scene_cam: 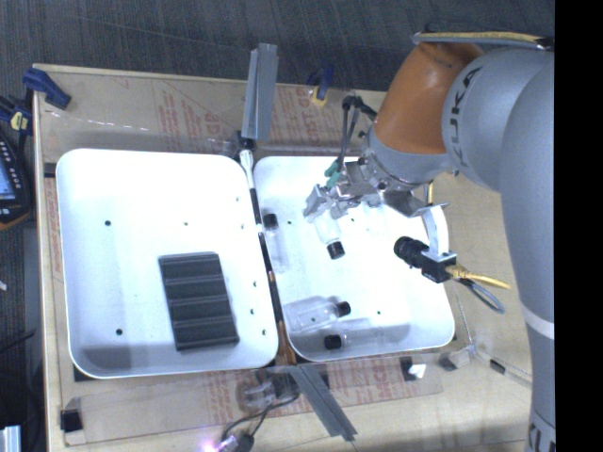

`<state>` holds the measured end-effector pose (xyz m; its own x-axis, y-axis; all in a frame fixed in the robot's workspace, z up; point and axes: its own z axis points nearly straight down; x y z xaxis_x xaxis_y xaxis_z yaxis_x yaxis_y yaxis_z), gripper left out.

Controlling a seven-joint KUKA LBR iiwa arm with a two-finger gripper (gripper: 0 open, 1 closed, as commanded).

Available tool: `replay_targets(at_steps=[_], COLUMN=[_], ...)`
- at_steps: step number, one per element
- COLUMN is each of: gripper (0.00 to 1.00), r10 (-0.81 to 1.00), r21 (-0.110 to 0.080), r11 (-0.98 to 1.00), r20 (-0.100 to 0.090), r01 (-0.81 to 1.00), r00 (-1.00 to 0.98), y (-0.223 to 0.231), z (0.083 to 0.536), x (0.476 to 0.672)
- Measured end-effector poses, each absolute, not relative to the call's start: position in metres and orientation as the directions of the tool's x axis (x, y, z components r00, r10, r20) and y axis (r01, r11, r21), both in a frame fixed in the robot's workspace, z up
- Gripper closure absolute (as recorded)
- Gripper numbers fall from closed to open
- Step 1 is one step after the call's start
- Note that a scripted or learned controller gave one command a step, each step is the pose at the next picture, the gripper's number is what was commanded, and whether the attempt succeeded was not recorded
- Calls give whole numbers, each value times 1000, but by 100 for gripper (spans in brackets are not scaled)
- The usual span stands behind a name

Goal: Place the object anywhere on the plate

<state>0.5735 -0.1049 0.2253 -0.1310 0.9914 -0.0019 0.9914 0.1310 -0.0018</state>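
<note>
The end effector (330, 217) hung over the right bin (429, 332), grip state unclear; dark plate (198, 299) lay bare, placement undone.

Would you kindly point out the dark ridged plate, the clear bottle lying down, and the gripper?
dark ridged plate (198, 300), camera view, its middle.
clear bottle (311, 313), camera view, its body.
gripper (325, 207), camera view, between fingertips.

two bins sat side by side on the tabletop (141, 111). the left bin (104, 186) held a ridged plate (198, 299) toward its near right part. the right bin (424, 328) held a bottle (316, 313) lying near its front wall, with a second bottle (330, 236) behind it, just below the claw (332, 201). the arm (471, 111) reached in from the right.
</note>
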Motion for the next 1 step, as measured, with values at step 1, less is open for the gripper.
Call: replay_targets(at_steps=[1], gripper=[100], r10=[979], r21=[-7], r11=[-202], r20=[0], r01=[979], r00=[202], y=[-1], z=[239], x=[530])
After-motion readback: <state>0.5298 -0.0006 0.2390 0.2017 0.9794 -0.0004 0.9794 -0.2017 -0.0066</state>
